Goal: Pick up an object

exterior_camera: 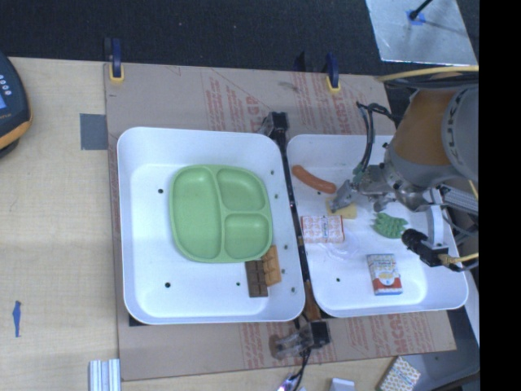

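A pale wooden bench (57, 243) is carrying a sheet of brown cardboard (212, 96), pinned at its far edge by two blue-and-yellow clamps (115, 59). Beyond the bench, dark carpet (203, 15) is running across the top, with a silvery panel (419, 19) lying on it at the far right. Two white bins are sitting side by side on the cardboard. The left bin (134, 218) is holding a green divided plate (221, 213) and, just beside the plate's near corner, a brown chocolate bar (263, 272). The right bin (358, 300) is holding a sausage (313, 179), a yellow wedge (345, 210), a pink-patterned packet (322, 229), a green toy (389, 226) and a small red-and-white carton (383, 273). The arm (431, 137) is reaching in over the right bin, and its gripper (348, 195) is hanging close above the yellow wedge; whether the jaws are apart or together cannot be told.
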{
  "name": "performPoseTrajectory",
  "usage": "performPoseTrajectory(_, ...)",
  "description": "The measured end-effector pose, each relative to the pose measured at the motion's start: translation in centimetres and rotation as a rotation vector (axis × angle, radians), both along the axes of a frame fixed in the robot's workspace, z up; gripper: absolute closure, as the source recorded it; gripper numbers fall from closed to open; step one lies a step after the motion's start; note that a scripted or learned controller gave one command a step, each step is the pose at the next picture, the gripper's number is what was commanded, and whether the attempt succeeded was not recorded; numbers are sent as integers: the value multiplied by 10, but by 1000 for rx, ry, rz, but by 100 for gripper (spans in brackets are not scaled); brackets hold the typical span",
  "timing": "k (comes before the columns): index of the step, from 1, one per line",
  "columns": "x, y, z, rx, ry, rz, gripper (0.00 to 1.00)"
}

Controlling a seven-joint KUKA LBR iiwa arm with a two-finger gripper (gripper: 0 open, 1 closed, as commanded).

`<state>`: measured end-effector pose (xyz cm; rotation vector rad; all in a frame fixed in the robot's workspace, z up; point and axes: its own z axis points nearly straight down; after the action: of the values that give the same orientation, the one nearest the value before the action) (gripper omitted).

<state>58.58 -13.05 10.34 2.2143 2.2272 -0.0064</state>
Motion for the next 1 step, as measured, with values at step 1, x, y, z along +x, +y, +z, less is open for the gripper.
performPoseTrajectory(1,51,10,-7,3,-3,1,0)
